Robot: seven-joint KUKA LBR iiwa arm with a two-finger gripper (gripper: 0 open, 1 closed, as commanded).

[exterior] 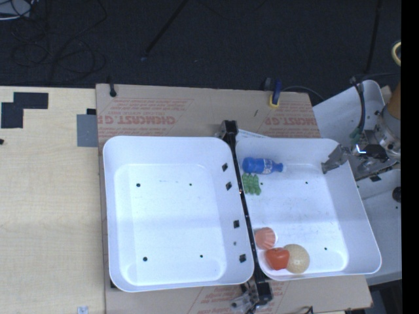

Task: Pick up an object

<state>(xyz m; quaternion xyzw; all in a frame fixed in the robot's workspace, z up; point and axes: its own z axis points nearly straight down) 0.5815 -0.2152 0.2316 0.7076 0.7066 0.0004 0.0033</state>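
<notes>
Gripper (335, 157) hovering at the 1 o'clock rim of the right bin (353, 205), nothing between my fingers; how wide they stand I cannot tell.

I am reaching in from 3 o'clock. Blue bottle (260, 166) is lying on its side at the bin's 11 o'clock, green piece (251, 185) just below it. Three round items are clustering near 7 o'clock: peach ball (264, 237), red fruit (277, 258), pale yellow ball (298, 258) touching it. Left bin (118, 175) is sitting alongside at 9 o'clock.

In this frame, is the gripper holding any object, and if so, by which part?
Nothing is held. The gripper sits at the right bin's far right rim, apart from the blue bottle and the other items.
</notes>
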